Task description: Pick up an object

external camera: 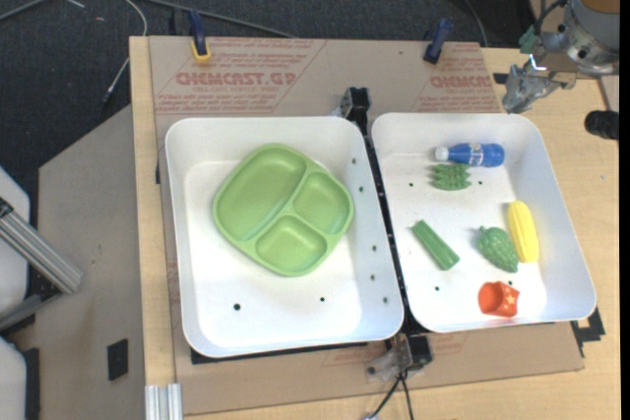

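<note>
Above the right bin's [551, 172] far corner hovers the tool [522, 91], carrying nothing, while inside lie a blue bottle [471, 153], yellow corn [522, 230], a green stick [434, 244], two green toys and a red piece [498, 299], a green plate [283, 209] filling the left bin [197, 280].

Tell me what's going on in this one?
A robot arm's gripper hovers off the far right corner of the right bin, holding nothing. That bin holds a blue bottle, a yellow corn cob, a green stick, two green toys and a red piece. The left bin holds a green divided plate.
</note>
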